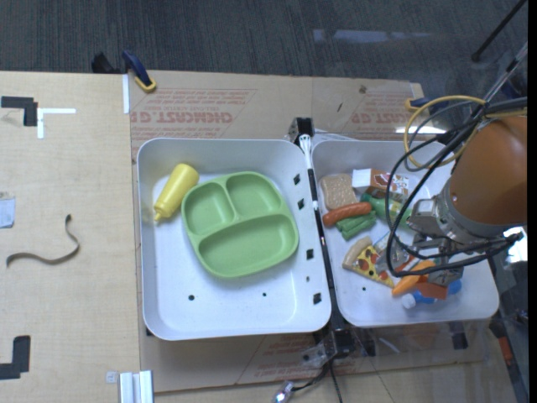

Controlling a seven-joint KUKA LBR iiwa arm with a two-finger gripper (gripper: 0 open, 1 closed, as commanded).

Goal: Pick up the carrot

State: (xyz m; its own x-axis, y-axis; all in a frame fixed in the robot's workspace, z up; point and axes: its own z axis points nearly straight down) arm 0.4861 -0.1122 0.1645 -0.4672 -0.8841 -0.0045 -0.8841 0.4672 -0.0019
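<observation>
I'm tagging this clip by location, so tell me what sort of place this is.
Probably a robotics lab test bench, not a kitchen. Two white bins sit on cardboard, the food in them looks like toys, such as the pizza slice and hot dog, and loose cables trail over the grey-and-orange arm.

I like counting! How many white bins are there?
2. One bin sits on the left with a green plate and a yellow bottle; the other bin sits right beside it, full of toy food.
</observation>
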